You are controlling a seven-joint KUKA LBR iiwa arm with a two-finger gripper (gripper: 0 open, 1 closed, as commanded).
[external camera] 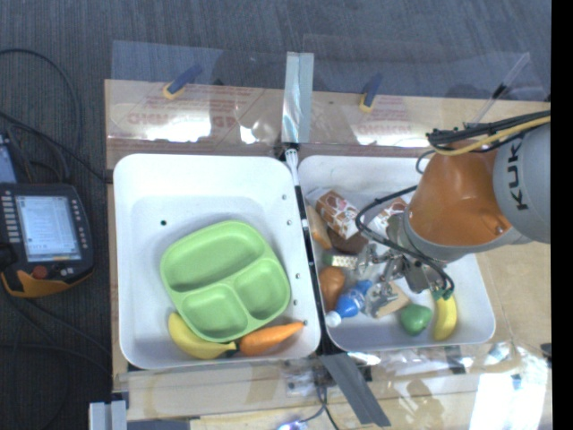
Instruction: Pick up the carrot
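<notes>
Nearest you, in the left bin (134, 240), the carrot (269, 337) lies on its side along the near wall, orange and tapering to the right. A banana (192, 340) lies just to its left, and both tuck against the near edge of the green tray (224, 279). Over in the right bin (479, 330), the gripper (387, 280) hangs low among the clutter, well apart from your carrot. Around it you've got a green ball (414, 319), a second banana (445, 316) and a blue bottle (351, 301). Whether the gripper is wide or narrow, you cannot tell here.
</notes>
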